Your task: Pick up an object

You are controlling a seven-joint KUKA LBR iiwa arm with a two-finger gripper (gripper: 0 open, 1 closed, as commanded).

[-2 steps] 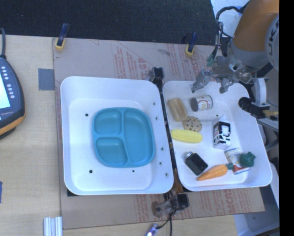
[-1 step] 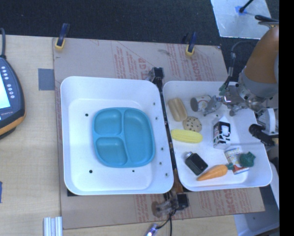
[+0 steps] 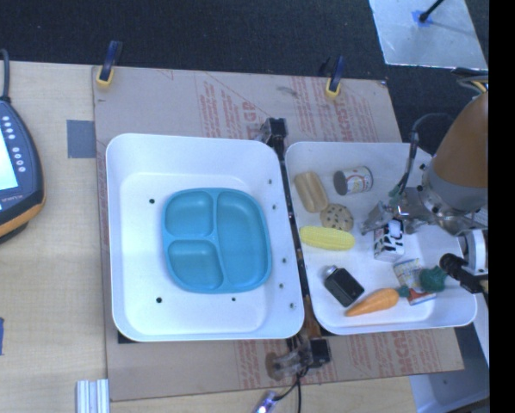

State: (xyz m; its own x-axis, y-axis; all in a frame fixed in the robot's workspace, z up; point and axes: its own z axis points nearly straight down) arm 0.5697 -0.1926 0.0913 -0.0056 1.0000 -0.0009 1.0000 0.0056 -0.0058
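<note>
Your carrot point(image 3: 371, 302) lies at six o'clock in the right bin point(image 3: 451, 318), corn point(image 3: 326, 237) at nine. Your gripper point(image 3: 394, 224) hovers mid-bin over a black-and-white toy point(image 3: 389, 241); jaws' opening unclear, nothing visibly gripped. Next: descend, close.

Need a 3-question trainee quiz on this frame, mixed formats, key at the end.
1. True or false: the blue plate lies in the left bin.
2. Which lies nearest the carrot? A) can B) black box C) bread roll
3. Fill in: the corn cob lies just below the ____.

Key:
1. True.
2. B.
3. Cookie; both sit in the right bin, where the tool hangs.
</note>
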